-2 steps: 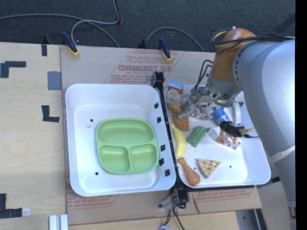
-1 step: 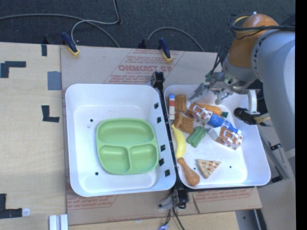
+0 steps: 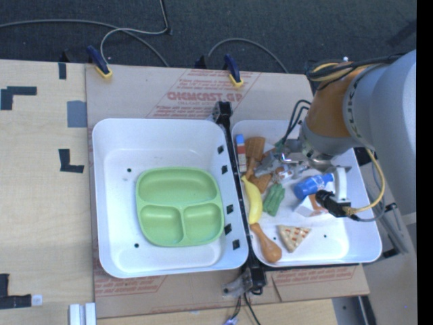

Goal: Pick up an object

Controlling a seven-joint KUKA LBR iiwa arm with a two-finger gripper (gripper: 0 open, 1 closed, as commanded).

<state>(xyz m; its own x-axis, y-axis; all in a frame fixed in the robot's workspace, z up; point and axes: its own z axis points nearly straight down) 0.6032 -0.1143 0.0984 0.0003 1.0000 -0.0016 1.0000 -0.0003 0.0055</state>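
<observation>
Landmark: the yellow banana, lying along the left wall of the right bin.

Nearest the camera, below the banana, a brown drumstick-shaped toy lies in the right bin, and just right of it a pizza slice toy rests on the bin floor. Touching the banana's right side is a green toy piece. Further right of the banana sits a blue cylinder with an orange end. Up and to the right of the banana the end effector hangs low over the clutter; whether it is wide, narrow or gripping anything cannot be told. Above the banana a brown toy stands near the bin's far left corner. Left of the banana, in the left bin, lies a green divided plate. Farthest back, two blue-and-yellow clamps pinch the cardboard on the bench.
</observation>
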